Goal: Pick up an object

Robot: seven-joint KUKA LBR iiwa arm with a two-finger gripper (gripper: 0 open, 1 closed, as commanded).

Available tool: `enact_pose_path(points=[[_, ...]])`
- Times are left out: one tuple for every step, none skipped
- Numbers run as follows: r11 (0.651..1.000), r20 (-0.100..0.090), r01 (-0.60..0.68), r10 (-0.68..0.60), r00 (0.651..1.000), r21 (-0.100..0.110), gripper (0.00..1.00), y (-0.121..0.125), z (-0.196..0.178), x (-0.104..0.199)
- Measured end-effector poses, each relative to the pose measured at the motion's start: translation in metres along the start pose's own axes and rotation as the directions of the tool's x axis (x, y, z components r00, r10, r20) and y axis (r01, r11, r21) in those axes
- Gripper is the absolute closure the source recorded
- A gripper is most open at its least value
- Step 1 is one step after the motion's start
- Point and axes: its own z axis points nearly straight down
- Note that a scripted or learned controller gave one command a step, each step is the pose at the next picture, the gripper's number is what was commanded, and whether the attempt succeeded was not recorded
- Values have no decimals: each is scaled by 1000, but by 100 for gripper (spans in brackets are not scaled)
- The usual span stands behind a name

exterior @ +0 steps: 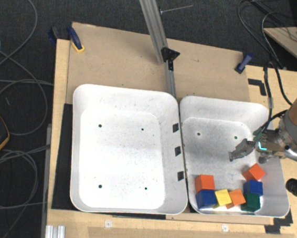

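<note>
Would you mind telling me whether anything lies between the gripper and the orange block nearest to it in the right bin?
Nothing visible does. The gripper hangs over bare floor of the right bin, and the nearest orange block lies just below and right of it in the view, with only bin floor between.

Coloured blocks (227, 192), clustered, right bin's (220, 110) near corner

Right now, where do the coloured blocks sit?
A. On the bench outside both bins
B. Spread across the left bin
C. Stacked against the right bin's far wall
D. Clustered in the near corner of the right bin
D: the blocks lie bunched along the near edge of the right bin, below the gripper.
</note>
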Motion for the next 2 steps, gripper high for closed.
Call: enact_pose_path(points=[[1000, 2, 1, -1, 1000, -6, 0, 1, -2, 0], [1000, 0, 0, 0, 1000, -1, 0, 8, 43, 3]])
